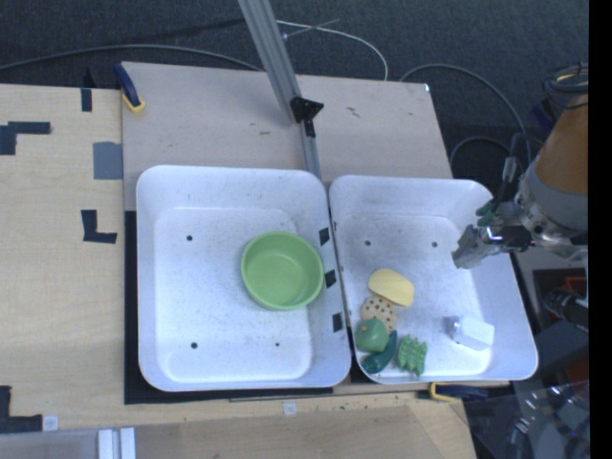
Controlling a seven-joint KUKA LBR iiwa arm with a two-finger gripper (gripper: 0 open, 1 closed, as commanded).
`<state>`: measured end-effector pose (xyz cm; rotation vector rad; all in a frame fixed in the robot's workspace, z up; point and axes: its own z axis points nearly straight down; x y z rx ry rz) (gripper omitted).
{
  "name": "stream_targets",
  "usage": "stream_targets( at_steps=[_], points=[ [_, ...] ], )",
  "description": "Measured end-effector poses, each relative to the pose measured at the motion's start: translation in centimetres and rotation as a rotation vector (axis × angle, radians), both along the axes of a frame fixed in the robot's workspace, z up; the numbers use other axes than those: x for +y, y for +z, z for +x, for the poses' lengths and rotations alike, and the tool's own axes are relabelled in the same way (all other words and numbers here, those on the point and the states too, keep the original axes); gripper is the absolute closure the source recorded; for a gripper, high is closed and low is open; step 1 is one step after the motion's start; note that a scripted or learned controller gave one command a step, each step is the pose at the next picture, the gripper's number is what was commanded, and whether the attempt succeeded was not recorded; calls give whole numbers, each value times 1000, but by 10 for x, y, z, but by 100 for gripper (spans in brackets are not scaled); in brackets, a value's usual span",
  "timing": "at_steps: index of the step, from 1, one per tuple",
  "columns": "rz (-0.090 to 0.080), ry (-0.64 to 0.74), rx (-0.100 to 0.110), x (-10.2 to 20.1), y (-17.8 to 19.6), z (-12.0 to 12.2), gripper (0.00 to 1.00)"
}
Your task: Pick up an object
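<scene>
My gripper (pixel 469 250) hangs over the right side of the right bin (pixel 421 191), near its right wall, with the grey arm and its orange band reaching in from the right. Nothing shows in it. In the front of that bin lie a yellow rounded piece (pixel 391 286), a tan spotted piece (pixel 377 311), a dark green piece (pixel 374 338) and a light green leafy piece (pixel 412 354), packed close together. A small white block (pixel 470 331) lies apart at the front right, below the gripper. The left bin (pixel 172 189) holds a green bowl (pixel 281 271).
A grey metal pole (pixel 273 41) slants from the top down to the seam between the bins. Cables run across the dark floor behind the bench. A blue and yellow clamp (pixel 128 88) sits at the board's back left corner.
</scene>
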<state>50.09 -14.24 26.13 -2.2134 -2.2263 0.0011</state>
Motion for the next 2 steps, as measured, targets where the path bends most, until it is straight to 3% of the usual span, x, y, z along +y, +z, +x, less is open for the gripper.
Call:
stream_targets(
  at_steps=[2],
  points=[
    [0, 2, -2, 99, 3, 41, 100]
  ],
)
